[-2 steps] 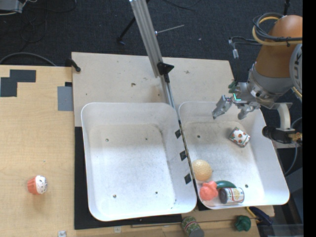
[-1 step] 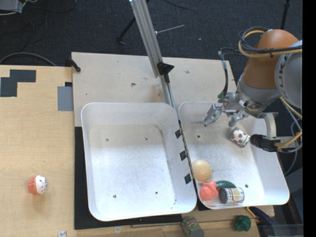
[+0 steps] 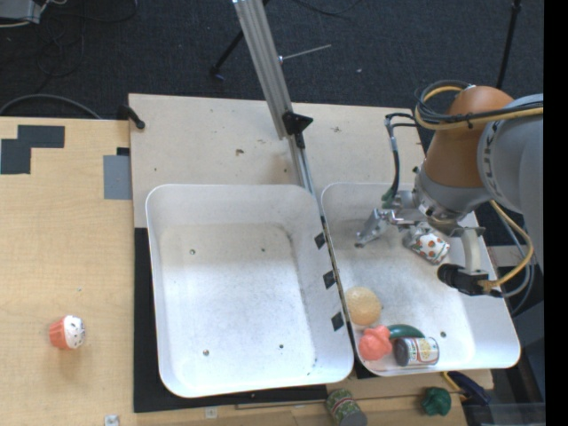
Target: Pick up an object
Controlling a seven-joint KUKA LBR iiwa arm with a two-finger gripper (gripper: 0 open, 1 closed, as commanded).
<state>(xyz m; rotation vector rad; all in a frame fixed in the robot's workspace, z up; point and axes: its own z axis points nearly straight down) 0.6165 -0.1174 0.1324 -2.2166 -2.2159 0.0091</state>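
My gripper (image 3: 393, 227) hangs over the back of the right bin (image 3: 497, 349), with its fingers spread open and nothing between them. One metal finger (image 3: 367, 231) points left. A small white object with red spots (image 3: 431, 247) lies just beside the other finger, on the bin floor. Toward the front of the same bin lie a tan ball (image 3: 363, 306), a pink lump (image 3: 374, 343), a dark can with a pale label (image 3: 415, 351) and a green item (image 3: 406, 331) partly hidden behind the can.
The left bin (image 3: 177, 238) sits beside the right one, with clips along the shared wall. A pink and white toy (image 3: 67, 332) lies on the wooden bench at far left. A green object (image 3: 435, 401) and a can (image 3: 343, 406) rest below the bins. A slanted metal rail (image 3: 266, 56) stands at the back.
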